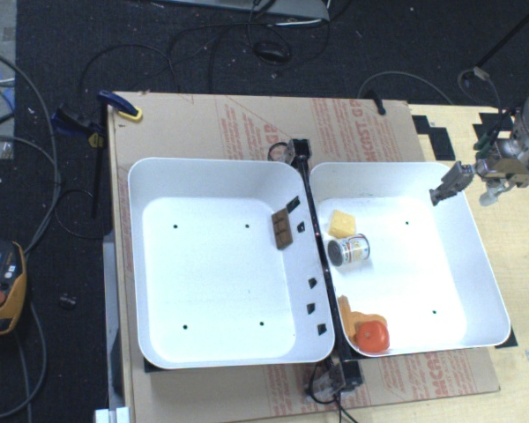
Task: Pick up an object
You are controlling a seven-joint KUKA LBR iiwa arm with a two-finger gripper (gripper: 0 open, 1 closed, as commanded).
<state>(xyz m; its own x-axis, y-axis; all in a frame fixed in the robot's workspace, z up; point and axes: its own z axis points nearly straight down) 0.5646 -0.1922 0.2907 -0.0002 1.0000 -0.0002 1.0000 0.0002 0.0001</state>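
Over the right bin's [476,263] far edge hangs the hand [463,183]; its grip I cannot tell. Below lies the small can [349,250] on its side: light, stiff, slippery, likely rolling — pinch across its body.

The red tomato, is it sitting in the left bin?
No, the red tomato lies in the near corner of the right bin, next to the divider between the two bins.

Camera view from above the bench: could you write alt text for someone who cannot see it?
A robot arm's tool hangs over the right bin's upper right corner. That bin has a yellow block, a small can on its side and a red ball along its left side; the left bin has a brown block.
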